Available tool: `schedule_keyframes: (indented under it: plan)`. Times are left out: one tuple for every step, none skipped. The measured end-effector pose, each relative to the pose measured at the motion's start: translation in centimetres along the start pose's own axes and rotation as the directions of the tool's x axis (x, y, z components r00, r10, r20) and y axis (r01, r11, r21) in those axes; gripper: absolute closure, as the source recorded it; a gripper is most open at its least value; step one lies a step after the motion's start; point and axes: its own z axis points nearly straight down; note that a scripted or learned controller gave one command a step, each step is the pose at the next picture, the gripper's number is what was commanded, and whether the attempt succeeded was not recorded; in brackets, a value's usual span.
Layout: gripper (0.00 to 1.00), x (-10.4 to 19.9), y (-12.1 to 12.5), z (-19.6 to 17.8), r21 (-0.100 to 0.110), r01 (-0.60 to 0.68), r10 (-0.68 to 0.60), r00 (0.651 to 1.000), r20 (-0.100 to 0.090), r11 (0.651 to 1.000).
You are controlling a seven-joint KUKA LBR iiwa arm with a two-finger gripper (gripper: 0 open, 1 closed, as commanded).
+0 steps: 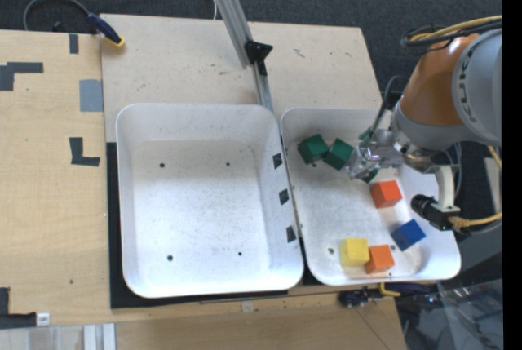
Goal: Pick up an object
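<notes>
I saw the tool (369, 163) low in the right bin (424, 267), just beside two green blocks (325, 151); its grip I couldn't tell, and no writing was readable.

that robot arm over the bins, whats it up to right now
The arm reaches in over the right bin, its gripper down beside two green blocks. Nothing visibly sits between its fingers. Two orange cubes, a blue cube and a yellow cube lie loose nearby.

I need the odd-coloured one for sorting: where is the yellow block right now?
The yellow block lies in the right bin, near its front edge, touching an orange block on its right.
</notes>
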Motion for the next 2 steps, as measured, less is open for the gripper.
schedule_keyframes:
  plan:
    - [1.0, -0.5, 0.2, -4.4, 0.0, 0.001, -0.001, 1.0, 0.0, 1.0]
    - [1.0, -0.1, 0.6, -10.6, -0.002, 0.002, -0.002, 1.0, 0.0, 1.0]
